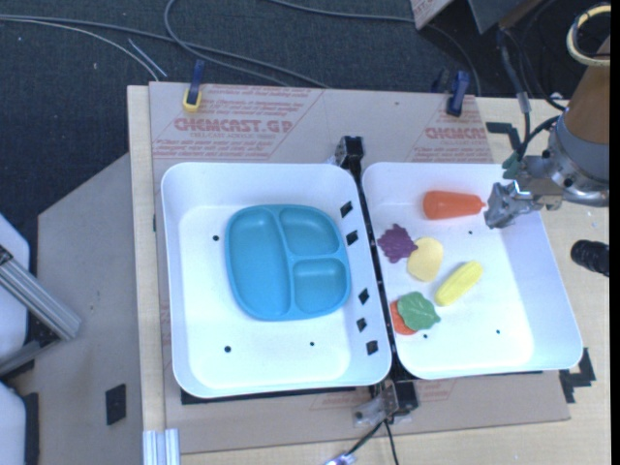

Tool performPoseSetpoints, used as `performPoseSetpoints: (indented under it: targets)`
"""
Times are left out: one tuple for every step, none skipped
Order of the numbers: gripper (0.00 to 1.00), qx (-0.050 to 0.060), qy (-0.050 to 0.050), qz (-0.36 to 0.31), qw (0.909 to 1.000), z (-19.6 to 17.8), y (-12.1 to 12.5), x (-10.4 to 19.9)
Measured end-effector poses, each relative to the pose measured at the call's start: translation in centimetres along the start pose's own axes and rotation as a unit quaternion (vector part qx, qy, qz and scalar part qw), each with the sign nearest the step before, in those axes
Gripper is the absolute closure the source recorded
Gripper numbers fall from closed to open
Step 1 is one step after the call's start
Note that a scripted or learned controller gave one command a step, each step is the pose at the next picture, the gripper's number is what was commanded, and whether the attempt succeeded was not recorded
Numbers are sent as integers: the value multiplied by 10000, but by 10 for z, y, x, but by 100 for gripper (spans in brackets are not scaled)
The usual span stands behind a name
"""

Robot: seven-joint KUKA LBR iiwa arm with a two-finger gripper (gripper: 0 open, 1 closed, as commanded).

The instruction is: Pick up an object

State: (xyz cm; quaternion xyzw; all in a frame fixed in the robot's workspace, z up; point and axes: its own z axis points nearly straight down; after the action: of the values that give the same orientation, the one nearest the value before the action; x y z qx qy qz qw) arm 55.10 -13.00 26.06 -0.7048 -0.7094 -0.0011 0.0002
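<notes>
Two bins sit side by side on the surface [242, 114]. The left bin [184, 260] holds a divided tray [288, 260]. In the right bin [542, 308] lie five toys — a carrot [451, 203] at the back, grapes [395, 242], a lemon [425, 258] and corn [457, 283] mid-bin, a lettuce piece [417, 312] in front. The tool [504, 204] hangs just right of the carrot.

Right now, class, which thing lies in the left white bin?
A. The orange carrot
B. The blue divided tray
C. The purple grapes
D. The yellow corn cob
B. The blue divided tray lies in the left bin, while the carrot, the corn cob and the purple grapes all lie in the right bin.
</notes>
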Motion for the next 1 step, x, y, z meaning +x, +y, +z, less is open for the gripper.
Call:
performPoseSetpoints:
  targets:
    - [100, 16, 6, 8, 10000, 9, 1, 43]
